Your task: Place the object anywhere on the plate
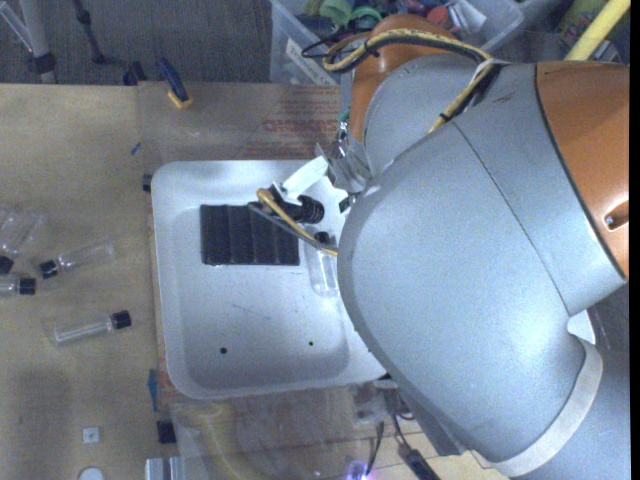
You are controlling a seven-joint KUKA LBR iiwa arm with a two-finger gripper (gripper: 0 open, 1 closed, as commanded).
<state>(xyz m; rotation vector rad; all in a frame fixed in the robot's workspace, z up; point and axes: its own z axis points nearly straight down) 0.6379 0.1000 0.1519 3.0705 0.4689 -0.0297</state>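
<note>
A black ribbed rectangular plate [250, 235] lies flat in the upper part of the left white bin [190, 358]. The big grey arm [470, 268] reaches in from the right and covers the bin's right side. Its gripper [325, 258] hangs just off the plate's right edge, mostly hidden under the wrist. A pale translucent piece [322, 272] points down there; I cannot tell whether it is a finger or a held thing.
Several clear vials with black caps [88, 325] lie on the wooden bench left of the bin. A tub of colourful toys [400, 8] stands at the back. A blue clamp [178, 93] sits on the bench's far edge. Two small dark specks [223, 349] dot the bin floor.
</note>
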